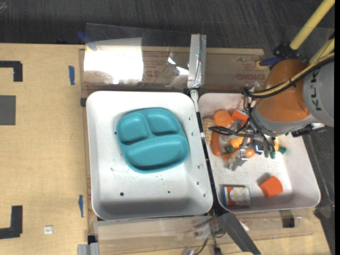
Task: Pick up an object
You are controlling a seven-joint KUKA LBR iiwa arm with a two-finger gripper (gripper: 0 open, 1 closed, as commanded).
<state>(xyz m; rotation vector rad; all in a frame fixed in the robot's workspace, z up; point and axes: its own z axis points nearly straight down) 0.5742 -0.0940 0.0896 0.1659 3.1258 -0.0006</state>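
My gripper (240, 154) reaches down into the right bin (303, 187) from the right, under the orange band of the arm (284, 97). It hangs over a cluster of orange pieces (223, 118) near the bin's left wall. Cables and the wrist hide its tips. An orange block (271, 186) lies toward the bin's front right. A small can (236, 196) lies on its side at the front left of that bin.
The left bin (106, 185) holds a teal divided plate (153, 138). A clear plastic wall (138, 62) and a metal divider post (196, 60) stand behind the bins. The wooden bench (37, 142) spreads to the left.
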